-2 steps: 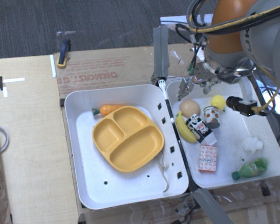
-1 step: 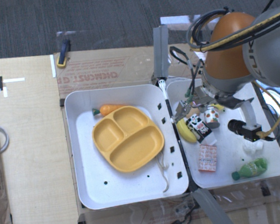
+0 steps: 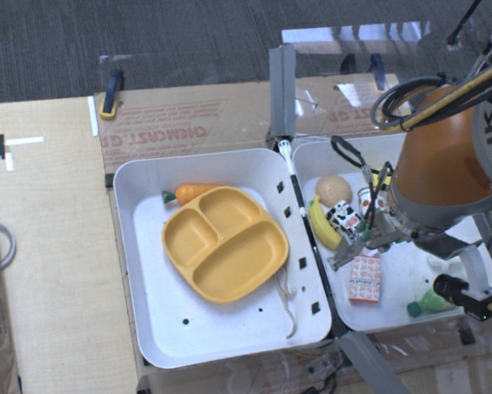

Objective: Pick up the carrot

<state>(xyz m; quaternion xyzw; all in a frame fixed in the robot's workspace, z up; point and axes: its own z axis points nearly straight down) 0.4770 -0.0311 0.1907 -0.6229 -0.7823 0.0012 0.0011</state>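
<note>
My gripper (image 3: 353,246) hangs low over the right bin (image 3: 489,302), near its left wall, and from this slanted view I cannot tell how the jaws stand; the wrist and cabling crowd over them. Nothing visible sits between them. Just under and beside the gripper lies a small red and white carton (image 3: 365,279), flat on the bin floor. Up and to the left of the gripper a banana (image 3: 322,224) curves along the divider side, with a black and white cow-patterned toy (image 3: 346,217) touching it and a pale egg-shaped thing (image 3: 333,189) just above. Further toward the near right of the same bin a green item (image 3: 428,303) lies beside a black part of my own rig. My arm (image 3: 439,167), with its orange band, reaches in from the right over that bin.

The carrot (image 3: 195,190) is in the other bin, the left bin (image 3: 140,273), well apart from my gripper and across the divider. It lies on its side near the far wall, orange body pointing right with a bit of green at its left end, touching or just beside the far rim of a yellow divided plate (image 3: 224,242). The plate sits tilted roughly in the middle of the left bin. A thin white cord (image 3: 289,305) trails on the floor near the plate's right side.
</note>
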